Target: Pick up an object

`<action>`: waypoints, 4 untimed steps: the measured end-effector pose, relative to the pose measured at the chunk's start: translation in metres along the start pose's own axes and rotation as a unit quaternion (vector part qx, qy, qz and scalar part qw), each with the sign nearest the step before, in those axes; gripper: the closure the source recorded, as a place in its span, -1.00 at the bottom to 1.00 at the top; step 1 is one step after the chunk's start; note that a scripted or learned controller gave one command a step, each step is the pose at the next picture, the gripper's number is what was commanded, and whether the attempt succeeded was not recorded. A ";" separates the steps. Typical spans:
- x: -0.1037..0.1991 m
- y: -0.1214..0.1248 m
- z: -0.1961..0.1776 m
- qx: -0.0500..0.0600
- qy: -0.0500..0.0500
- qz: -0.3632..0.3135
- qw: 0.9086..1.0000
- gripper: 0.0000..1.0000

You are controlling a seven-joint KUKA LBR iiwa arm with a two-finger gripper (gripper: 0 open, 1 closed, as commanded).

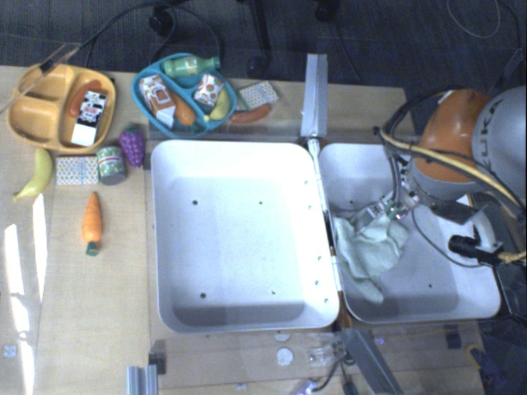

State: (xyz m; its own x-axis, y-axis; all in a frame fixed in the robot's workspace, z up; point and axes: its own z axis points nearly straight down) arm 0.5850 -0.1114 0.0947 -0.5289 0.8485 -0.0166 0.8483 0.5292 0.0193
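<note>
Where the cloth (368, 249) hugs the right bin's (473, 299) left wall, floor rightward lies bare.

The grey KUKA arm (494, 138) reached in from the right, its orange band (449, 134) uppermost above the wrist. It was bent downward and leftward — the gripper (380, 214) hung low at the arm's left end, cables looping around the wrist.

We see two bins side by side on the table (82, 319). A cloth (369, 249) lies in the right bin (428, 290). Toy foods (92, 220) lie left of the left bin (239, 245).
</note>
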 end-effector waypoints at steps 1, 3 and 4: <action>-0.003 0.038 0.001 0.001 0.001 0.001 1.000 -1.00; -0.028 0.083 0.004 0.011 0.008 0.108 0.994 -1.00; -0.030 0.086 -0.009 0.005 0.001 0.105 0.994 1.00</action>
State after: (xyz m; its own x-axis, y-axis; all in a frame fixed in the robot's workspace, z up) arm 0.6738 -0.0914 0.1055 -0.3407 0.9401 -0.0109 0.9400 0.3408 0.0128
